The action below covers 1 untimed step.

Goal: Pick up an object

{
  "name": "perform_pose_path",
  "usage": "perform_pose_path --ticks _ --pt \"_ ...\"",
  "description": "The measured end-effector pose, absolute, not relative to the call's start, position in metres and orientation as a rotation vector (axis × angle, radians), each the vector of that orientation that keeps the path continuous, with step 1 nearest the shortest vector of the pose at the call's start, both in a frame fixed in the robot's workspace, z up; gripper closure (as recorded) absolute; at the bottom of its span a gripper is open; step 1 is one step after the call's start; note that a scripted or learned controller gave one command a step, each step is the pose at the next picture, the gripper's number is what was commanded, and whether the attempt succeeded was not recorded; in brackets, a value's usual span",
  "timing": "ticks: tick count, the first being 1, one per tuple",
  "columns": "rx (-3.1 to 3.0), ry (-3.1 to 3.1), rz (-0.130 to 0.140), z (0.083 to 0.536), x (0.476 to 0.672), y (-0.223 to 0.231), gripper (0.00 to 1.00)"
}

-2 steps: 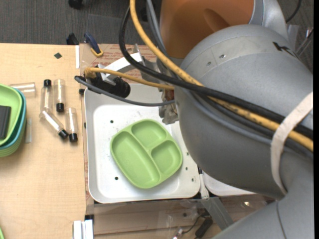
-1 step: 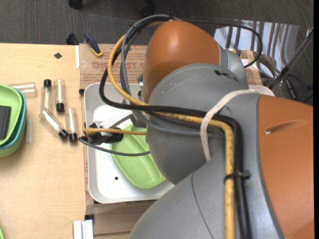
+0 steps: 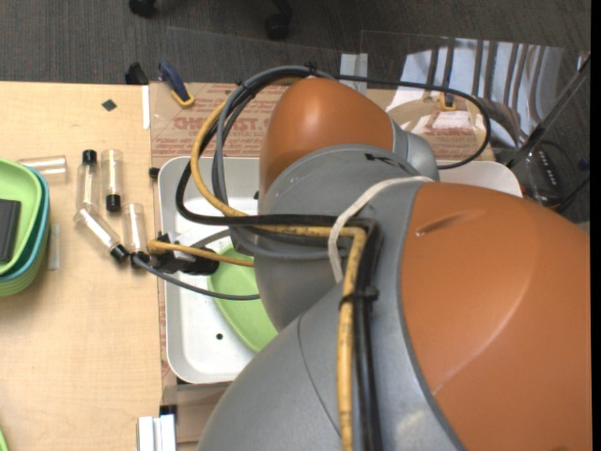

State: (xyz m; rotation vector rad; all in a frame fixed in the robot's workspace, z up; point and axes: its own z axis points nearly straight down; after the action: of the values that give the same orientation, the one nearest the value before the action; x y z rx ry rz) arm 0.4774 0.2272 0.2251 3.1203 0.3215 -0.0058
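Arm [image 3: 394, 280] covers most of the left bin [image 3: 188, 346]. The green object [image 3: 246, 294] lies in that bin, its edge poking out leftward from under the arm. You cannot tell the end effector's state.

I count one arm [image 3: 413, 289], its grey and orange bulk covering most of my feed. Of the white bins, I can make out two: one [image 3: 188, 346] under the arm at the centre, and a corner of a second [image 3: 493, 172] past its shoulder. One pale green object [image 3: 246, 294] lies in the near bin, partly hidden. On the wooden bench [image 3: 75, 346] I count about five clear tubes with black caps: one [image 3: 42, 166] lying flat, two [image 3: 89, 178] [image 3: 113, 178] side by side, one [image 3: 101, 233] at a slant and one [image 3: 137, 225] by the bin rim. One green stack of trays [image 3: 21, 228] sits at the left edge. Two cables, one yellow [image 3: 202, 134] and one black [image 3: 225, 111], loop over the bin.
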Motion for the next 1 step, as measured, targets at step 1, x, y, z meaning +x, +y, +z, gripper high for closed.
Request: perform_pose_path --ticks 1 --pt "3.118 0.348 0.001 0.3637 0.4784 0.2281 1.0"
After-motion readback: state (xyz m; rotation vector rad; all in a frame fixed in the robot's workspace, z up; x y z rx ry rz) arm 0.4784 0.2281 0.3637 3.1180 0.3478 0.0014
